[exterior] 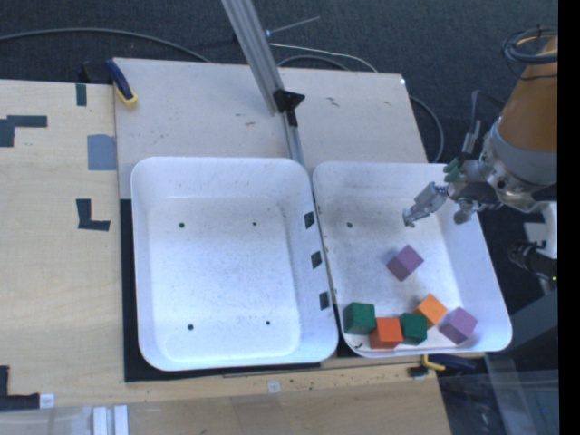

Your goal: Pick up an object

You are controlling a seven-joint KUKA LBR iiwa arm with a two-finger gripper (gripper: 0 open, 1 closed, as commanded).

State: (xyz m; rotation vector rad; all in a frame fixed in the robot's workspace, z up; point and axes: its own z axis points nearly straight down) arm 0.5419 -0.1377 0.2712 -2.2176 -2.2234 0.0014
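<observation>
The right bin [349, 184] holds several small blocks. A purple block [405, 262] lies alone near its middle. Along the front wall sit a green block [360, 316], a red-orange block [388, 331], a second green block [414, 326], an orange block [432, 309] and a light purple block [458, 324]. My gripper [439, 212] hangs over the bin's far right part, above and behind the lone purple block. Its fingers are spread open with nothing between them.
The left bin [145, 243] stands beside the right one, their rims touching. A slanted metal rail [258, 48] runs down to the bins' shared far corner. Cables lie on the dark floor behind the bench.
</observation>
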